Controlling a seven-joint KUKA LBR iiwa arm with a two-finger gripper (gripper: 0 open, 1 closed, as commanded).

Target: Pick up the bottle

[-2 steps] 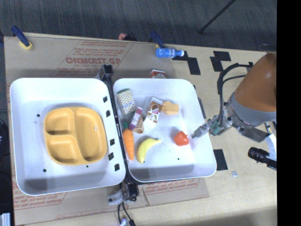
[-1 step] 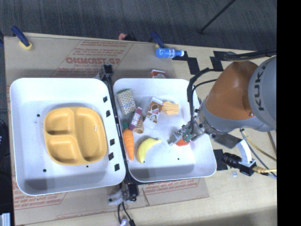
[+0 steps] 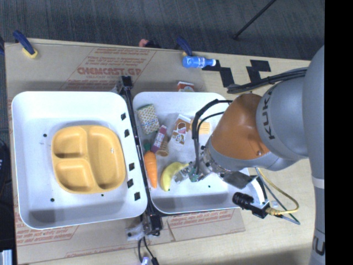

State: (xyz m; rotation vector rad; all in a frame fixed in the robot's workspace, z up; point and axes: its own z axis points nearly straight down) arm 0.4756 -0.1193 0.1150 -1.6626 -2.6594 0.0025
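The claw (image 3: pixel 194 173) sits low inside the right bin (image 3: pixel 187 203), just beside the banana (image 3: pixel 171 174); whether it is open or closed cannot be determined, as the wrist and its orange band (image 3: pixel 234 131) cover most of it. The bottle (image 3: pixel 161 139), small with a dark red label, lies in the same bin, up and to the left of the banana, apart from the claw. An orange carrot (image 3: pixel 150 170) lies left of the banana, along the bin wall. The left bin (image 3: pixel 27 203) holds a yellow divided tray (image 3: pixel 88 158). Both bins rest on the tabletop (image 3: pixel 66 70).
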